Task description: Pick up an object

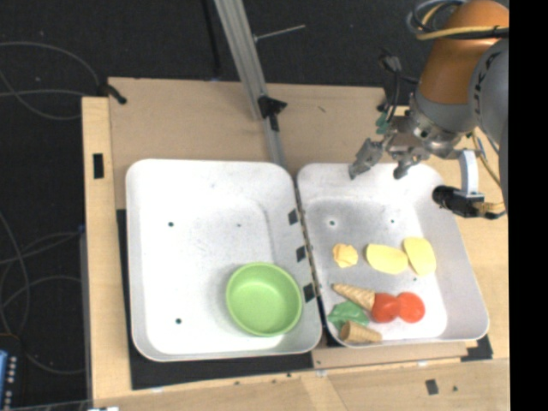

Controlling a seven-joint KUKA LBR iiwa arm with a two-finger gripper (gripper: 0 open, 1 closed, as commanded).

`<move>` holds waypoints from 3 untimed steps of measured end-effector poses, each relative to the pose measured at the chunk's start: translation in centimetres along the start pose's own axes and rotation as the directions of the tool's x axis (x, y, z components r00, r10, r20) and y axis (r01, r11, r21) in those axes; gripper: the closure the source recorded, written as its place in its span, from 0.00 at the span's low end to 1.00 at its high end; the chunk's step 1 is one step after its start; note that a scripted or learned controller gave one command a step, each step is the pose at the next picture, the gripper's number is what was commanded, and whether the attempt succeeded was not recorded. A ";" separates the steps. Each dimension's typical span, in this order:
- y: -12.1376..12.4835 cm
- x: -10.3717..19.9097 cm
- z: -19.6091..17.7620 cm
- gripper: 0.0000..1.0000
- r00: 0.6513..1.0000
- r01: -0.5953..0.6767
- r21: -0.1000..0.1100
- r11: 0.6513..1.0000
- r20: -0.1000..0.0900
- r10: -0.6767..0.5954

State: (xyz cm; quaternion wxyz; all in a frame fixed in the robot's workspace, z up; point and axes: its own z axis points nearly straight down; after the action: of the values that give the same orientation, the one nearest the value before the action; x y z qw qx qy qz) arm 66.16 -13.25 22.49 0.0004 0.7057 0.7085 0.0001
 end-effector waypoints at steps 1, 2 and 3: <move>0.0 0.0 0.0 0.00 1.000 0.000 0.000 1.000 0.001 0.000; 0.2 -0.9 6.1 0.00 1.000 -0.005 0.005 1.000 0.003 0.005; 0.5 -2.0 11.3 0.00 1.000 -0.006 0.006 1.000 0.003 0.006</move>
State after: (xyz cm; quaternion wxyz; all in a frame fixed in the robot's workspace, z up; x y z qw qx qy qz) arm 66.71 -15.24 11.16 -0.0003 0.7080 0.7062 -0.0030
